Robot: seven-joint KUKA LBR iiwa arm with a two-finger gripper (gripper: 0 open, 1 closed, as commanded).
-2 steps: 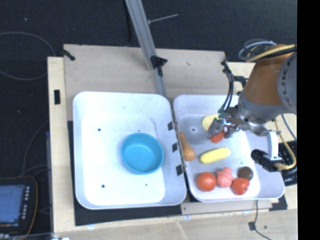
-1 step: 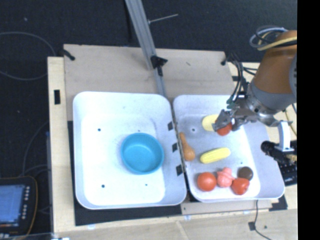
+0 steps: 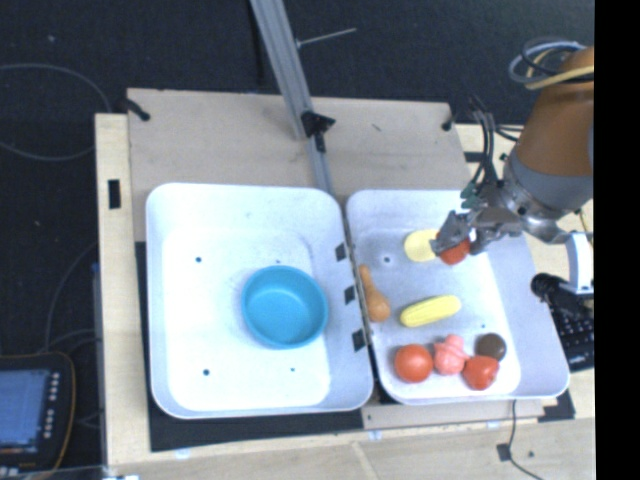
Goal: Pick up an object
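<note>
My gripper [image 3: 454,242] hangs over the back of the right bin [image 3: 525,288], and a small red object [image 3: 456,254] shows between its fingertips. The fingers are shut on it. A yellow lemon-like piece [image 3: 420,245] lies just to its left, partly hidden by the gripper. Further forward in the same bin lie a yellow corn cob [image 3: 430,311], an orange carrot-like piece [image 3: 374,296], a red tomato [image 3: 413,362], a pink piece [image 3: 450,354], another red piece [image 3: 480,371] and a brown ball [image 3: 490,346].
A blue bowl [image 3: 285,306] sits in the left bin [image 3: 200,228]. A grey metal rail [image 3: 285,63] slants from the top down to the gap between the bins. Black equipment [image 3: 565,313] stands at the right bin's edge.
</note>
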